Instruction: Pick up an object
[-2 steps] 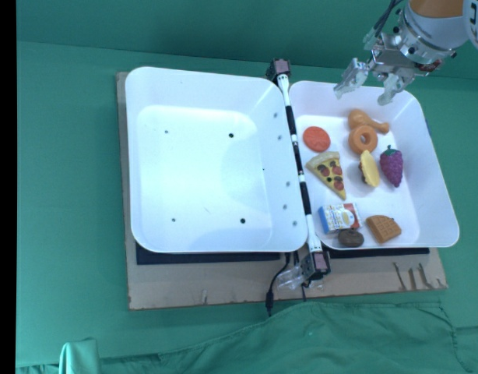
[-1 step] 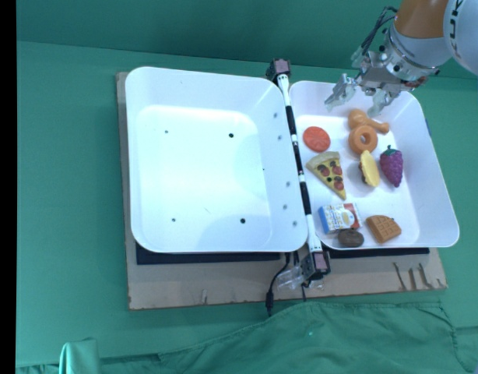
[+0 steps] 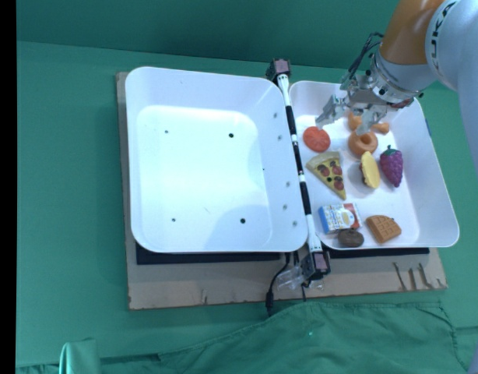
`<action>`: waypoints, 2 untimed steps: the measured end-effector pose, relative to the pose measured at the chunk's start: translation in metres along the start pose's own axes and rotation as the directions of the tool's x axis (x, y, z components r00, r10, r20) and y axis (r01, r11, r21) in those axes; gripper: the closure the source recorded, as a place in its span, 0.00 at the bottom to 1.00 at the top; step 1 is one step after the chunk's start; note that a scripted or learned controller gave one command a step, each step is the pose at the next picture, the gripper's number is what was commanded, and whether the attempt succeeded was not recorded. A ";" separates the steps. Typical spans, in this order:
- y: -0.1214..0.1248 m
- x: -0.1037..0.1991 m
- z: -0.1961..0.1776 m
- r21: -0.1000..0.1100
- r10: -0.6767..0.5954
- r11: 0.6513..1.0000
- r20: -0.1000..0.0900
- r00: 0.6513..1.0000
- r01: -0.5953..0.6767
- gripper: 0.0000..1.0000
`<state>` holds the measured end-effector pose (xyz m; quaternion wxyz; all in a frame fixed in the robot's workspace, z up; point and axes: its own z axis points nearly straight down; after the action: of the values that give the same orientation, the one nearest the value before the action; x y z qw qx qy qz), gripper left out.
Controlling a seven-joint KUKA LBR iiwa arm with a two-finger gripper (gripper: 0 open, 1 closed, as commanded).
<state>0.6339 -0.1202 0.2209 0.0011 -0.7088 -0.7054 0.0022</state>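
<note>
pizza slice point(image 3: 329, 174) lies flat, tip pointing to lower right.

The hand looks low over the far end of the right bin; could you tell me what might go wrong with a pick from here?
1. The hand hangs over a small orange piece beside the doughnut, so it may nudge both.
2. It works near the right bin's far rim, so it could clip the wall.
</note>
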 end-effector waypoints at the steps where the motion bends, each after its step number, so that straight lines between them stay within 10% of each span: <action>1: 0.003 -0.001 0.036 -0.014 -0.001 1.000 -0.001 1.000 0.001 0.00; 2: 0.006 -0.002 0.019 -0.029 0.001 1.000 0.003 1.000 -0.001 1.00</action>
<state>0.6401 -0.1226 0.2014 -0.0101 -0.7092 -0.7049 -0.0071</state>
